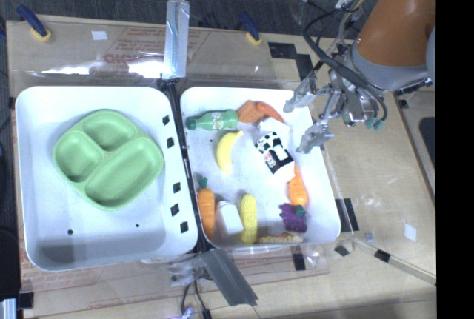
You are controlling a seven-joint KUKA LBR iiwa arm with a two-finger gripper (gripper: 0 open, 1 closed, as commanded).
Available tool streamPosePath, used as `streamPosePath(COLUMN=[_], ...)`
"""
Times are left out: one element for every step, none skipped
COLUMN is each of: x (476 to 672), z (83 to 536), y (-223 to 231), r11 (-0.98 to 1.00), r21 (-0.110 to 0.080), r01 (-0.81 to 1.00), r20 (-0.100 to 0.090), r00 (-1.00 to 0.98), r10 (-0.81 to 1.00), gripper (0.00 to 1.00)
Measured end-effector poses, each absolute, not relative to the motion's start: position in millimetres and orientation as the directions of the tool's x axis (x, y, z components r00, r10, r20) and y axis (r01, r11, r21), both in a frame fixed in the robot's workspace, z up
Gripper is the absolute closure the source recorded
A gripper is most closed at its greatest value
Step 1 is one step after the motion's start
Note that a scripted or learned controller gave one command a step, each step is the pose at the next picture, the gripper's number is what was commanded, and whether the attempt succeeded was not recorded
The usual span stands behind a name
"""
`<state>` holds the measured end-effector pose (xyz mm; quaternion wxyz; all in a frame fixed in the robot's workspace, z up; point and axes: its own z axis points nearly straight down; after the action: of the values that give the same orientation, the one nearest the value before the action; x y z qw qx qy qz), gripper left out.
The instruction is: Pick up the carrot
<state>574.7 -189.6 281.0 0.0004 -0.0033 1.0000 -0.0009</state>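
Note:
Two orange carrots lie in the right bin (326, 184). One carrot (206, 211), with a green top, rests against the bin's left wall near the front. The other carrot (297, 189) is by the right wall, just above purple grapes (293, 217). My gripper (307, 118) hangs over the bin's right rim near the back, open, with nothing between its fingers. It is up and to the right of the nearer carrot, well apart from it.
The right bin also holds a green bottle (213, 120), an orange item (260, 112), a banana (226, 149), a black-and-white block (272, 151), a corn cob (248, 217) and a white piece (229, 220). A green divided plate (109, 157) sits in the left bin (33, 184).

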Motion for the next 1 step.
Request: streamPosePath(x=[547.9], z=[94.2], y=[-209.6], r11=[0.980], r21=[0.000], r01=[-0.201], r20=[0.000], r00=[-0.980], r10=[-0.201], gripper=[0.00])
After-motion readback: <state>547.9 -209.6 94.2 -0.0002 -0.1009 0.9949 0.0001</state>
